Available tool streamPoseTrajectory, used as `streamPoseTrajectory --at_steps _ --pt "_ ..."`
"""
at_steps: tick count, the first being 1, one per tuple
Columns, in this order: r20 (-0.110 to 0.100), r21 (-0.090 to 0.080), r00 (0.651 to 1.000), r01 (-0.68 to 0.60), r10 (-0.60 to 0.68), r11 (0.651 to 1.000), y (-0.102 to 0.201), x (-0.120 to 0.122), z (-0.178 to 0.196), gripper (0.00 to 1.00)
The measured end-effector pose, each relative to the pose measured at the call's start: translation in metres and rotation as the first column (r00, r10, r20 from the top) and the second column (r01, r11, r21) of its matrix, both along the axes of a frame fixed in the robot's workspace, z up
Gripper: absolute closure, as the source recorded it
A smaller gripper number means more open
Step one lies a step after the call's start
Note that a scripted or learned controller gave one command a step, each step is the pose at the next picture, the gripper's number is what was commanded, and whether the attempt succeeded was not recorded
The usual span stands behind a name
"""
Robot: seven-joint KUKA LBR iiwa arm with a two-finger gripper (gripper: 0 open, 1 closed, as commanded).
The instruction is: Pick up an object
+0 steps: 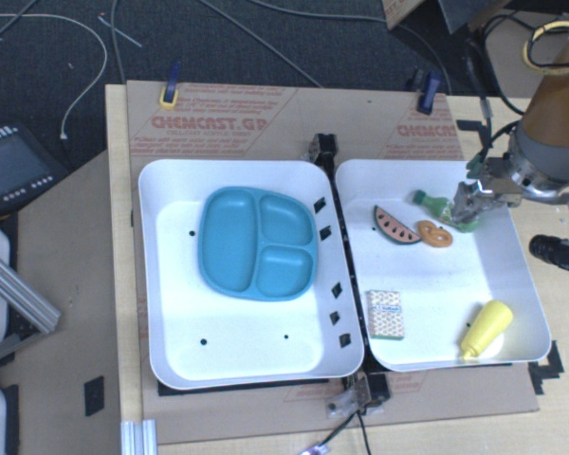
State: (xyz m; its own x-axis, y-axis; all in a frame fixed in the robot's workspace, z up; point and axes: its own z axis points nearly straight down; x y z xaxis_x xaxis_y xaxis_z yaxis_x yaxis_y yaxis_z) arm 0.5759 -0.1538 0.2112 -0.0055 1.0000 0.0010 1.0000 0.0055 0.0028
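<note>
Looking down on the bench, I see two white bins side by side. The left bin (pixel 171 349) holds a blue divided plate (pixel 258 244), lying flat toward its far half, with three compartments facing up.

The right bin (pixel 522 282) carries the loose items. A watermelon-slice toy (pixel 396 226) lies toward the far left of that bin, and just to its right sits a small orange ring-shaped piece (pixel 435 234), close to the slice, though I cannot say whether they touch. Farther right, toward the far side of the bin, there is a green object (pixel 443 204), partly hidden by the arm's tooling, so I cannot make out what it is. Nearer to me, a small patterned box (pixel 386 313) lies flat by the bin's left wall, and a yellow bottle-like object (pixel 486 328) lies tilted in the near right corner.

The arm reaches in from the right, orange band above the wrist, and the gripper (pixel 471 205) sits low over the far right part of the right bin, right at the green object. I cannot tell whether the claw is open, closed, or has anything in it; the metal parts blur together there.

A black clamp (pixel 323 146) sits at the far end of the seam between the bins.
</note>
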Motion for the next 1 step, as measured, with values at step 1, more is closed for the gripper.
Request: streamPoseTrajectory --at_steps 1 --pt "-0.004 0.002 1.0 -0.001 0.001 1.0 0.0579 0.0058 -0.0042 1.0"
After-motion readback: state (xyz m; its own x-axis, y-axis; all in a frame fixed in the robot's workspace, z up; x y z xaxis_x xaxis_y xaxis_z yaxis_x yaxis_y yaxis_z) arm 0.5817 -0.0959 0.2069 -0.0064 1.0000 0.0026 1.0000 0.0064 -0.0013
